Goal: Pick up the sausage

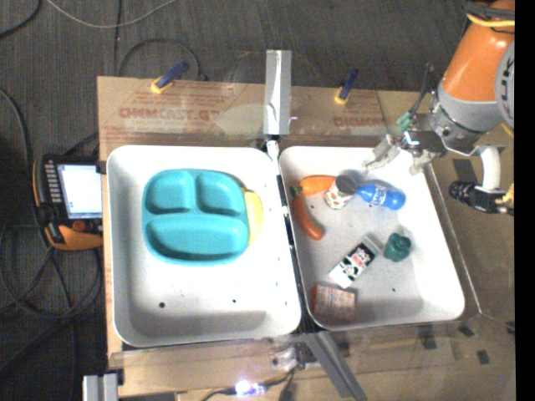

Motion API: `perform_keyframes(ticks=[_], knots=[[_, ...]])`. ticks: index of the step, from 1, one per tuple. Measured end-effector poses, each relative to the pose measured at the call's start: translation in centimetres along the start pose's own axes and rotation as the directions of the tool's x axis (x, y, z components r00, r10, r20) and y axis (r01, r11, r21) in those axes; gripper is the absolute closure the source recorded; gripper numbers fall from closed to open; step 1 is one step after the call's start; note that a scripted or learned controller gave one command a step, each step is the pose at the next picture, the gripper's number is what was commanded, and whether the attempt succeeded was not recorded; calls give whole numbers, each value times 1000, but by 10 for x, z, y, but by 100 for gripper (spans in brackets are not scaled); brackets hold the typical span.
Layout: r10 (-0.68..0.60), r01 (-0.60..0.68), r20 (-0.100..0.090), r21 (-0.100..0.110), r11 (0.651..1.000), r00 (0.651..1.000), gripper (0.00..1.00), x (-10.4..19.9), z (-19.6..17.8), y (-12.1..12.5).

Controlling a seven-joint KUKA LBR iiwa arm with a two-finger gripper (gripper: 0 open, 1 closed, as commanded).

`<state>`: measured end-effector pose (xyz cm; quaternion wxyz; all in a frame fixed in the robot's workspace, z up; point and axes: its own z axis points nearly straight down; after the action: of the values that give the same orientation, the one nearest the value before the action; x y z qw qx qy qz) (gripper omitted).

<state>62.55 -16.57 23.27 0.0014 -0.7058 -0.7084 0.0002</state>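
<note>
Camera view
Arm (481,65): comes in from the upper right, its orange band above the right bin's far right corner.
Gripper (399,150): hangs over the right bin's far edge, near its right corner; the two thin fingers are spread apart with nothing between them.
Sausage (306,217): orange-red, lying at a slant well to the left of the gripper and nearer the camera, close beside the right bin's left wall.
Carrot (317,185): orange, just beyond the sausage's far end, left of the gripper.
Bottle (380,195): blue, lying flat just below the gripper, nearest thing to it.
Small toy (338,195): white and brown, touching the bottle's left end, between the carrot and the bottle.
Carton (355,263): black and white, lying mid-bin, below and left of the gripper.
Green piece (398,246): just right of the carton, almost straight below the gripper.
Brown packet (335,302): by the near wall, farthest from the gripper in this bin.
Right bin (443,295): bare floor along its right wall and near right corner.
Left bin (201,307): holds a blue tray (196,215) with a yellow thing (254,210) at the tray's right edge; bare floor along the near wall.
</note>
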Motion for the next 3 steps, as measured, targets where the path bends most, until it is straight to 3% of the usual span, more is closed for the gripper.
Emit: perform_keyframes(ticks=[1, 2, 3], knots=[[-250, 250, 1, 0, 968, 968, 0, 103, 50, 17], [-245, 245, 11, -34, 969, 969, 0, 78, 97, -21], [-420, 421, 39, -49, 906, 907, 0, 63, 102, 13]])
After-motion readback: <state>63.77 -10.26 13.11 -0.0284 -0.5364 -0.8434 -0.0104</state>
